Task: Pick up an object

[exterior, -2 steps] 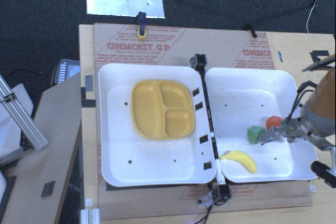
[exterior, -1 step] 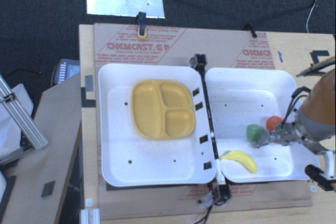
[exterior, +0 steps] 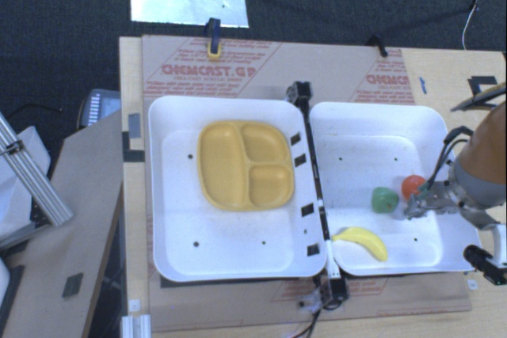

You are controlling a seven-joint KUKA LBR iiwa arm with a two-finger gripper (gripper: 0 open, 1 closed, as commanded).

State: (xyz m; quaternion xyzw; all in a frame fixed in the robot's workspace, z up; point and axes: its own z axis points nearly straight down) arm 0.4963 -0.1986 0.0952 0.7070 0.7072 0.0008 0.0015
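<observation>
From my remote station I am watching the grey arm (exterior: 479, 170) reaching in from the right edge of the frame and hanging over the right-hand white bin (exterior: 380, 119). Its hand (exterior: 418, 206) is sitting low in the bin at centre right, and I cannot tell whether it is apart, together or clamped on anything, since the tips are blurring into the bin floor.

A red ball (exterior: 412, 186) is lying just beside the hand, at its upper left, close enough that I cannot tell whether they are touching. A green ball (exterior: 385, 199) is resting just left of the red one. A yellow banana (exterior: 363, 241) is lying near the bin's lower left corner, below the green ball and apart from it.

In the left-hand white bin (exterior: 170, 249), a yellow divided plate (exterior: 244, 165) is sitting flat in the upper middle, well apart from the arm. Both bins are resting side by side on the worktop (exterior: 261, 63), which is carrying a printed cardboard sheet under them.
</observation>
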